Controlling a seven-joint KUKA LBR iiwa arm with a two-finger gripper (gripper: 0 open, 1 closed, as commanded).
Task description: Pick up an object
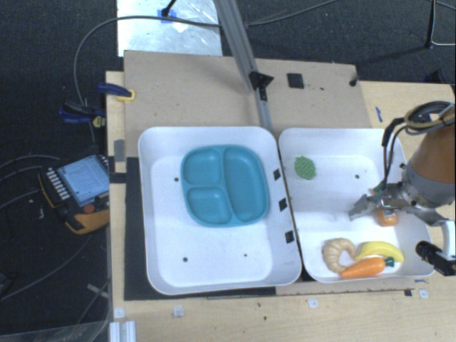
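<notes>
A blue tray with three compartments lies in the left bin, near its upper middle. The right bin sits just beside it, their inner rims touching. Both rest on a brown board. A grey pole slants across the board from the top. Left of the board, on dark carpet, lie a handheld pendant with cables and what may be clamps. A shiny sheet lies beyond the board.
</notes>
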